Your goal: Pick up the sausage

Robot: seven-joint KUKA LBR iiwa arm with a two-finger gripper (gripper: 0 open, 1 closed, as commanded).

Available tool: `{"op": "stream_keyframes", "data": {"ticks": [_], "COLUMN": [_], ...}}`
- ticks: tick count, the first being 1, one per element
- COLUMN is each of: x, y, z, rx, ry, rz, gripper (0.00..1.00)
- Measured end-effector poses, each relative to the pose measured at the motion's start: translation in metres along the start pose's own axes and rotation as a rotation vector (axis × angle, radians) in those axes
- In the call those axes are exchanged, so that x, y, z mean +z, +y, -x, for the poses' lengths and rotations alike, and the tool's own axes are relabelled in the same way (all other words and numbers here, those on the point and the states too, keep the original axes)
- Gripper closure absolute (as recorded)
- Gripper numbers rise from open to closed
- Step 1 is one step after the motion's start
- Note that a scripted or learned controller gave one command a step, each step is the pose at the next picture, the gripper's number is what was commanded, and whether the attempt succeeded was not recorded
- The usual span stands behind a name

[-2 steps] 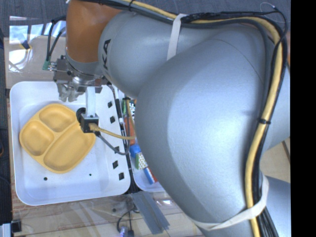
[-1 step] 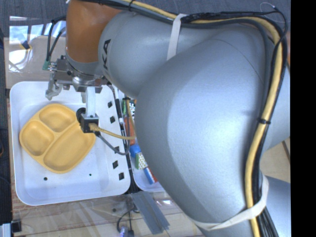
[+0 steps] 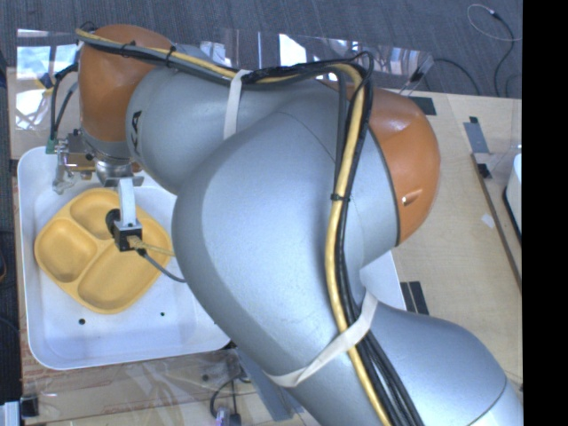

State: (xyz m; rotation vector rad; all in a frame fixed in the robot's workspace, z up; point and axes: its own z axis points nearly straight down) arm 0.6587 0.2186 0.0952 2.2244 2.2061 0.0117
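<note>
My gripper [image 3: 65, 176] hangs over the far left corner of the left white bin [image 3: 62, 349], just beyond the rim of a yellow divided plate [image 3: 75, 251]. The plate lies flat in that bin, and its compartments look bare. The big grey arm [image 3: 284, 238] with its orange band crosses the middle of the view, hiding the right bin and the right side of the left bin. I cannot make out a sausage anywhere in the uncovered part of the bin.
Bare white floor of the left bin lies in front of the plate. Pale wooden bench [image 3: 461, 220] runs along the right, with strips of dark tape on it. Dark carpet lies beyond the bench.
</note>
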Motion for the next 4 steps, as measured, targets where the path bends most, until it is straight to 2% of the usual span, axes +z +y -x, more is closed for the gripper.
{"op": "stream_keyframes", "data": {"ticks": [1,2,3,4], "x": [0.002,0.002,0.001,0.004], "y": [-0.001,-0.001,-0.002,-0.006], "z": [0.072,0.016,0.002,0.094], "rx": [0.031,0.272,0.696,0.724], "ry": [0.001,-0.001,-0.006,-0.006], "rz": [-0.01,-0.005,-0.011,-0.017], "gripper": [0.0,0.0,0.0,0.0]}}
